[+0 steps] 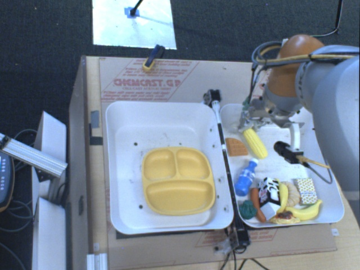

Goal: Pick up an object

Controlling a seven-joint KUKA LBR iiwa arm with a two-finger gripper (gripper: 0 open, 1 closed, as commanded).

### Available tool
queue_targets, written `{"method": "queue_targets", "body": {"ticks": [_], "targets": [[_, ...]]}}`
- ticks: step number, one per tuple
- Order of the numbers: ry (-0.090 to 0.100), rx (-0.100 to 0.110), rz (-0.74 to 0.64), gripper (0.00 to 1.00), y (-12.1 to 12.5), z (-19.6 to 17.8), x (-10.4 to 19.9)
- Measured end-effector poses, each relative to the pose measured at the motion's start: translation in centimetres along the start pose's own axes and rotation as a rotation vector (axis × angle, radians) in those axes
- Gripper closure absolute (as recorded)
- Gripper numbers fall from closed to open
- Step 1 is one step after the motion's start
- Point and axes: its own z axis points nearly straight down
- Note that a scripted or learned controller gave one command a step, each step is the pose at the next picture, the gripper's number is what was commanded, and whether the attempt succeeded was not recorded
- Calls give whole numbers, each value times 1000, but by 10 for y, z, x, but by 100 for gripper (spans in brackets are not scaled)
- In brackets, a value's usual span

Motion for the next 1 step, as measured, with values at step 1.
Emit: {"method": "queue_targets", "body": {"ticks": [1], "targets": [[2, 2, 3, 100, -48, -90, 58]]}}
